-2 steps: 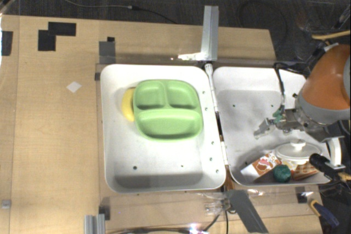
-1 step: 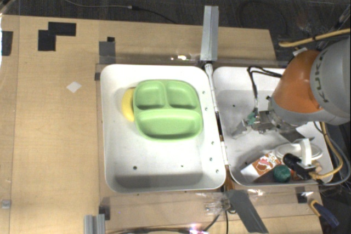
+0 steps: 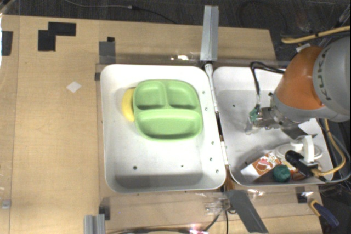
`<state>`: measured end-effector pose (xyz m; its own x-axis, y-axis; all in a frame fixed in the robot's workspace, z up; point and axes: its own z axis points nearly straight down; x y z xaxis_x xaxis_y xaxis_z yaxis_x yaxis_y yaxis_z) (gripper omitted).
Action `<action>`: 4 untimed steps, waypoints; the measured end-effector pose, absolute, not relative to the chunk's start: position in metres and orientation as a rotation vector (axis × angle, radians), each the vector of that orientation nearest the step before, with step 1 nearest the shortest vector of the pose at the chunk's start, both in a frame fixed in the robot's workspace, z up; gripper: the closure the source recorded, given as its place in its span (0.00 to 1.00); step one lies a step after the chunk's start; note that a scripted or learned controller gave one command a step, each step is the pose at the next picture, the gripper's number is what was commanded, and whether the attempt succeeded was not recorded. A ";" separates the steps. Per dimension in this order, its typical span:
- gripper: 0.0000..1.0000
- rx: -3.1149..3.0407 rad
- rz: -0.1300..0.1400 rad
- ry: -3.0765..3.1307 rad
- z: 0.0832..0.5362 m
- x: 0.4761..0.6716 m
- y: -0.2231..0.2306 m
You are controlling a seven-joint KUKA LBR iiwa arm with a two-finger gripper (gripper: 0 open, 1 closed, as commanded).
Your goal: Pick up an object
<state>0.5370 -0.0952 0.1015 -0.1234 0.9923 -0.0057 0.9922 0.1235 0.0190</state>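
Camera view: the surface (image 3: 55,118) carries 2 white bins. The left bin (image 3: 159,172) holds a green plate (image 3: 167,109) with 3 compartments. A yellow object (image 3: 127,105) shows at the plate's left edge, partly under it. In the right bin (image 3: 236,96), the gripper (image 3: 253,120) is near the middle; whether it is apart or together cannot be told. An orange-and-white packet (image 3: 266,164) and a teal ball (image 3: 282,173) lie just beside each other at the bin's near edge, apart from the gripper.

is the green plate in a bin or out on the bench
In. The green plate lies inside the walls of the left bin, with a yellow thing at its left edge.
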 end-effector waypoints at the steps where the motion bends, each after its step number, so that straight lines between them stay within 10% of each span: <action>1: 1.00 2.086 0.003 2.347 0.118 0.487 -0.098; 2: 1.00 1.907 0.006 2.489 0.237 0.489 -0.069; 3: 1.00 1.906 0.003 2.495 0.184 0.488 0.006; 4: 1.00 1.936 0.005 2.468 0.220 0.488 -0.035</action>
